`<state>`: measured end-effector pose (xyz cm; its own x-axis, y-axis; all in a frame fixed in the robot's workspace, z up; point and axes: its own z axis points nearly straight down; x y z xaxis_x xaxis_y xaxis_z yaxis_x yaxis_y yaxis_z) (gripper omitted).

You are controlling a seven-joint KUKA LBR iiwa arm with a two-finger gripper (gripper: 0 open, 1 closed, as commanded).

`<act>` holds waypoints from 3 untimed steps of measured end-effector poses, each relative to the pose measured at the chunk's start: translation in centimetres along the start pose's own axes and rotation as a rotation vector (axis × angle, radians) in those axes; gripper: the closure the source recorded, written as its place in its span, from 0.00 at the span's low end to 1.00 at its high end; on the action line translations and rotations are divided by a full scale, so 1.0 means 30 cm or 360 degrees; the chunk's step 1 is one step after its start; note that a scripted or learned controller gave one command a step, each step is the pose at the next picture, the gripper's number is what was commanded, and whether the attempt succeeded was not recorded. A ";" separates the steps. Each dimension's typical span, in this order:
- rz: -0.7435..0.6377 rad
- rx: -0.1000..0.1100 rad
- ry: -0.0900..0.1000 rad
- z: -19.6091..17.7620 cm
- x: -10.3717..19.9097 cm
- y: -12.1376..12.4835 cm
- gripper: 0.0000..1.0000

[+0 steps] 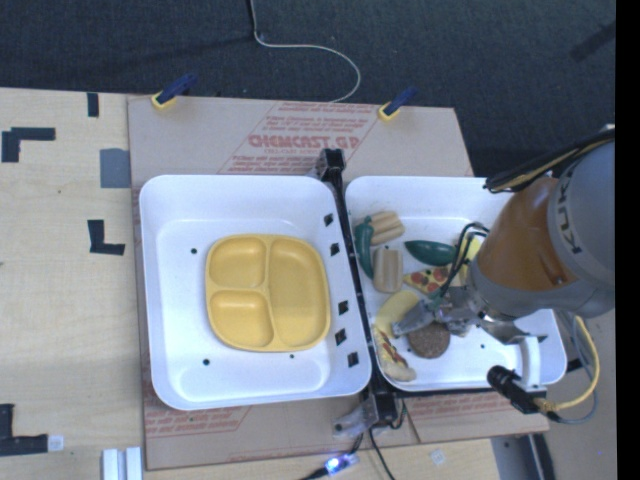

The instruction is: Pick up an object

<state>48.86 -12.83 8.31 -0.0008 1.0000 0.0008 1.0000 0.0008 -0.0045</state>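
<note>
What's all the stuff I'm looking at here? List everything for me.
Bins: two, white, side by side; left bin, right bin.
Divided plate: one, yellow, in left bin.
Toy food pile: several pieces, green, tan, yellow, brown, in right bin's left half.
Brown disc: one, beside the gripper.
Clamps: two, blue and yellow, at the cardboard's far edge.
Cable: one, white, on dark floor.
Arm: grey, orange band.
Gripper: over the food pile.

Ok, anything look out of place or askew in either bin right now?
Nothing stands out. The yellow divided plate lies flat in the left bin; the toy food is heaped loosely in the right bin, under the tool.
</note>
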 end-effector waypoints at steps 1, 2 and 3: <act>0.0001 -0.0006 0.0000 -0.006 0.001 0.000 0.00; 0.0002 -0.0006 -0.0003 -0.040 0.000 -0.001 1.00; -0.0001 -0.0009 -0.0001 -0.227 0.022 -0.025 1.00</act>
<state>48.13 -12.19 15.12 -0.0014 1.0000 0.0002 1.0000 0.0014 0.0012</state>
